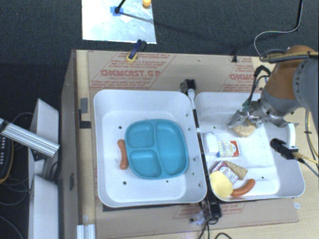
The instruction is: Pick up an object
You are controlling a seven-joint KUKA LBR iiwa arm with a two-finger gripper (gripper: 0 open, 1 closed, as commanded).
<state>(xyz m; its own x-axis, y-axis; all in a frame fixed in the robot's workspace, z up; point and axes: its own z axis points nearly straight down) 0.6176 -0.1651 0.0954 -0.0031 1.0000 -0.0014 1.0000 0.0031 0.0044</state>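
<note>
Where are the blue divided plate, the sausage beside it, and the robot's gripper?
Blue divided plate (pixel 156 148), camera view, on its central ridge.
Sausage (pixel 122 154), camera view, on its middle.
Gripper (pixel 245 119), camera view, between its fingertips, above a pale piece of food.

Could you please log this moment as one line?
gripper low in right bin, over tan piece | grasp: cannot tell | left bin: blue tray, sausage

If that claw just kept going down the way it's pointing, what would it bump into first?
Probably the pale tan, crumbly bread-like chunk, which lies right under the claw in the right white bin. One slanted view leaves the gap between them unclear.
</note>
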